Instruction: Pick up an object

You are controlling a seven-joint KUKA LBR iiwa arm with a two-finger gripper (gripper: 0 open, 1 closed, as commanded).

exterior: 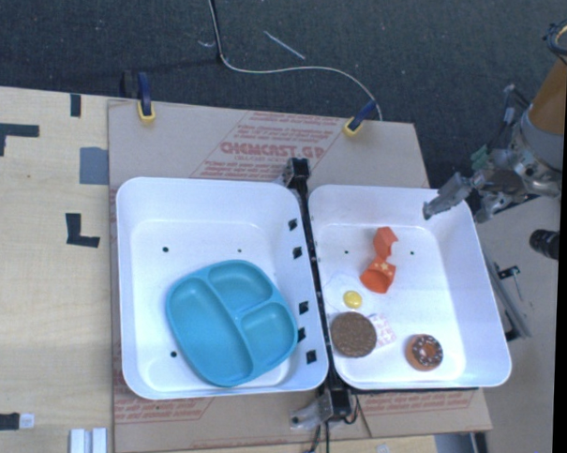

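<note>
Gripper (451, 202) above right bin's (480, 276) far corner — finger state unclear — orange toy (381, 261) well apart.

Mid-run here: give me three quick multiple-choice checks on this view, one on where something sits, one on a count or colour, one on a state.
1. Where does the blue divided plate lie?
A. in the left bin
B. in the right bin
C. on the cardboard outside the bins

2. How many things lie in the right bin?
A. two
B. five
C. eight

3. How does the gripper stand to the things in the bins?
A. it clamps the doughnut
B. it presses on the plate
C. it is by the right bin's far right corner, touching none of them

Answers:
1 A: the plate fills much of the left bin.
2 B: an orange toy, a yellow piece, a brown disc, a small pale wrapper and a doughnut.
3 C: the gripper sits at the rim, apart from every item.
</note>
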